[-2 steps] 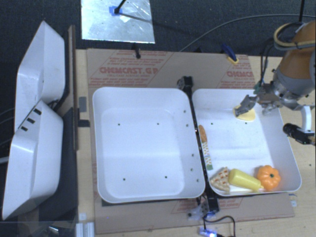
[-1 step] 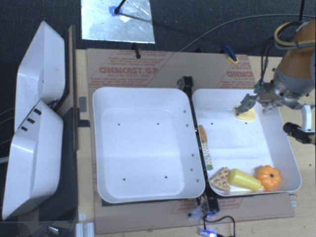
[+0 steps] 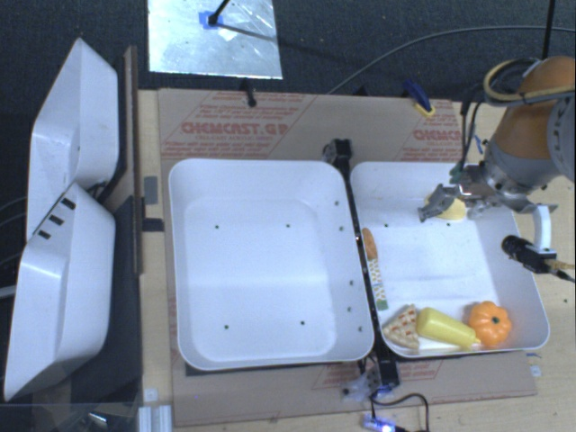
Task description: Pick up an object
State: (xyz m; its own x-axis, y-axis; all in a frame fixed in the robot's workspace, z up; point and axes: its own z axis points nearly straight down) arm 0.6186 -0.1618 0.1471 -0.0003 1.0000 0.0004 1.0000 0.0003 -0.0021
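My gripper (image 3: 438, 204) hangs low over the far part of the right bin (image 3: 423, 259), reaching in from the right. A pale yellow rounded object (image 3: 457, 211) lies right against its tip, partly hidden by it. At the bin's near edge sit an orange pumpkin (image 3: 490, 323), a yellow oblong piece (image 3: 444, 328) and a pizza slice (image 3: 402, 326), side by side. A thin orange and pale strip (image 3: 372, 257) lies along the bin's left wall.
The left bin (image 3: 261, 259) stands beside the right one, with a black divider bar (image 3: 360, 250) between them. Spare white bins (image 3: 63, 223) are stacked at the far left. A black fitting with a cable (image 3: 529, 252) sticks out over the right bin's right rim.
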